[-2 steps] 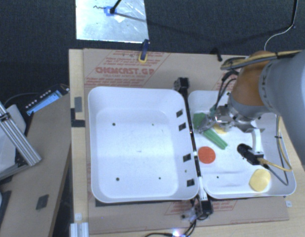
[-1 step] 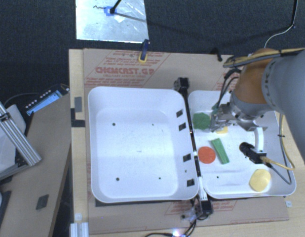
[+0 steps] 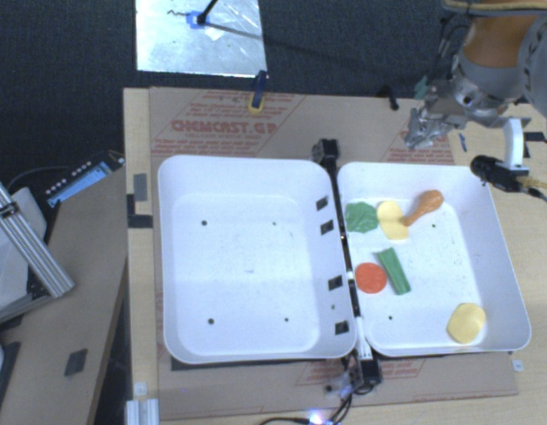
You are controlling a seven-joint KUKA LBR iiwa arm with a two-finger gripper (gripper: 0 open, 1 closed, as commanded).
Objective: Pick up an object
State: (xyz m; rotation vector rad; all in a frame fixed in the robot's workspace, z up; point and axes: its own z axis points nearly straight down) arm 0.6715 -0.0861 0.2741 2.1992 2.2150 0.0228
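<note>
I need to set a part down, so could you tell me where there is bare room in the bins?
The left bin has bare floor wall to wall. In the right bin, room lies between the green stick and the right wall; the drumstick, green leaf and red disc crowd the divider side.

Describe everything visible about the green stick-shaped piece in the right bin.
The green stick is a short, flat-sided bar of solid mid-green, matte like plastic or foam, with squared ends. It lies flat on the floor of the right bin, near the middle, angled so its upper end points toward the back left and its lower end toward the front right. Its left side meets the red disc; whether they truly touch cannot be told. Nothing grips it; the end effector is beyond the bin's far rim.
</note>
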